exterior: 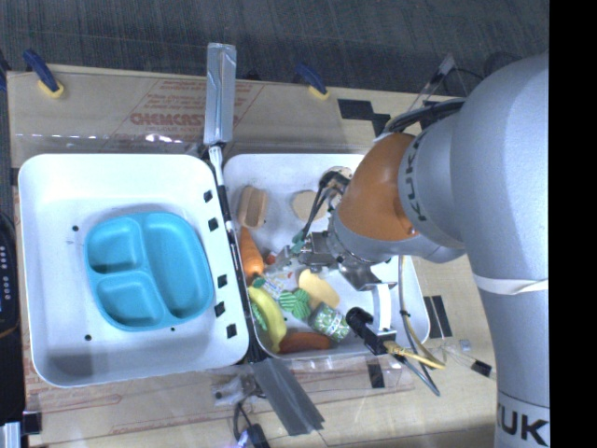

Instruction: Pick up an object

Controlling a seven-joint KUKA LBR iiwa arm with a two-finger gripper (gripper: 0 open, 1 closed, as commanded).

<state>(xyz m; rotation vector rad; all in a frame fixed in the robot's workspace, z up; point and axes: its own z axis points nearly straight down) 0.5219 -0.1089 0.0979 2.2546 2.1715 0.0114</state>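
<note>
From the camera above the bench, two white bins sit side by side. The left bin [56, 250] holds a blue divided plate [147, 269] lying flat near its middle. The right bin [280, 168] is crowded with toy food: a piece of bread [253, 207] near the dividing wall, an orange carrot [250, 253] just below it, a yellow banana [269, 314] toward the near edge, a pale yellow wedge [320, 290] beside some green pieces [297, 303], and a reddish sausage [303, 341] along the near wall.

The grey arm [494, 185] reaches in from the right, its orange band [378, 194] over the right bin. The gripper [312, 250] hangs low over the pile, just above the wedge and right of the carrot. Whether it is spread or closed, I cannot tell; the wrist hides it. Nothing is visibly held.
</note>
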